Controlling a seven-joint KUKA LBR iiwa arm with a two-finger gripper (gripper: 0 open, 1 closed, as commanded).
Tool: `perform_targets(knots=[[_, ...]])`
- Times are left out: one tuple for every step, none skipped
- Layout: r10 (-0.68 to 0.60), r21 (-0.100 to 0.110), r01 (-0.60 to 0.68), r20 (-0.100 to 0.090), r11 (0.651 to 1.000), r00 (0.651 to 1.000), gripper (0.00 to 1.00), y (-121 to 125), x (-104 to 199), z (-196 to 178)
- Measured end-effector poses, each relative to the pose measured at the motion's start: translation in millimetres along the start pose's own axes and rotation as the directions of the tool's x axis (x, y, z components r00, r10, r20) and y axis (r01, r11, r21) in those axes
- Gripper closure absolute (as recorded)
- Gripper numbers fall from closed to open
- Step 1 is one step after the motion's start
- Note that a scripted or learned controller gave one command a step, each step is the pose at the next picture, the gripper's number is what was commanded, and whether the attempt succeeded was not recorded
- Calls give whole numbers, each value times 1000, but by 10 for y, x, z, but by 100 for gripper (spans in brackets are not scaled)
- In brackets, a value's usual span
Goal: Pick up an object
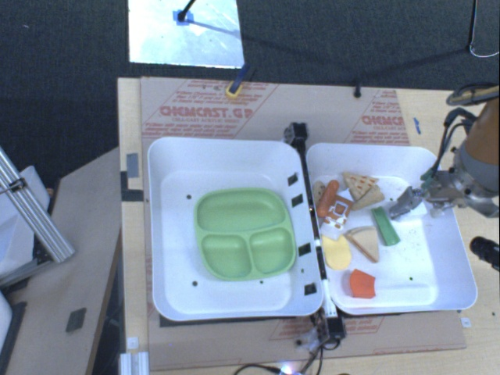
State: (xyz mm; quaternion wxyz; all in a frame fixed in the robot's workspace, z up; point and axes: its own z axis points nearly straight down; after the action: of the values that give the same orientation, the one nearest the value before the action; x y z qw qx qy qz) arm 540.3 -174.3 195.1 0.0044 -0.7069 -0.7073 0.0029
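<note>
The right bin (445, 280) holds toy food: a green stick (384, 226), a red-orange block (362, 283), a yellow disc (337, 252), a tan wedge (365, 243), a triangular cracker piece (361, 184), an orange sausage (327, 198) and a small red-and-white piece (338, 210). My gripper (408, 202) hangs over the right bin's upper right part, just right of the green stick's top end, with its grey fingers pointing left. Nothing shows between the fingers.
The left bin (176, 287) carries a green divided tray (242, 233). A black hinge strip (308, 225) runs between the bins. The arm's wrist (476, 174) enters from the right edge. A metal frame (31, 217) stands at far left.
</note>
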Motion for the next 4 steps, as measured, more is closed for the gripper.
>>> perform_targets(knots=[[-3,-12,3,3,1000,1000,0,30,2,-61],[-1,-8,1,1,1000,1000,0,-23,57,392],[0,-11,0,2,1000,1000,0,58,10,965],[-1,-18,1,1,1000,1000,0,97,11,1059]])
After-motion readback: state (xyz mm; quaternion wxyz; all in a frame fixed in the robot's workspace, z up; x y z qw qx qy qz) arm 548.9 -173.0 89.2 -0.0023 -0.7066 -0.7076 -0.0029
